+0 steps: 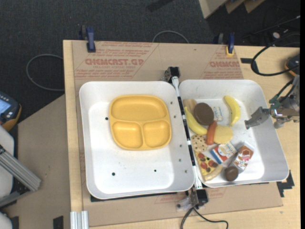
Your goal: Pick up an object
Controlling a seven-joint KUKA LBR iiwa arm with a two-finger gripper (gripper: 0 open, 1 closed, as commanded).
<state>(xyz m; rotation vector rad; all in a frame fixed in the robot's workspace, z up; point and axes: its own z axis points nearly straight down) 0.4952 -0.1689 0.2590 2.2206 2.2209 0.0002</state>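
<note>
From the overhead camera I see the gripper (257,118) at the right bin's (274,168) right rim, over bare floor; I cannot tell its state. The toy food lies clustered in that bin's left half: two bananas (233,109), a brown disc (203,113), a pizza slice (208,165). A yellow divided tray (140,121) sits in the left bin (95,166).

Bins (95,142): smooth white plastic, slight sheen. Divided tray (140,122): matt yellow plastic. Tabletop (143,58): brown printed cardboard, matt. Bananas (232,109): glossy plastic.
</note>
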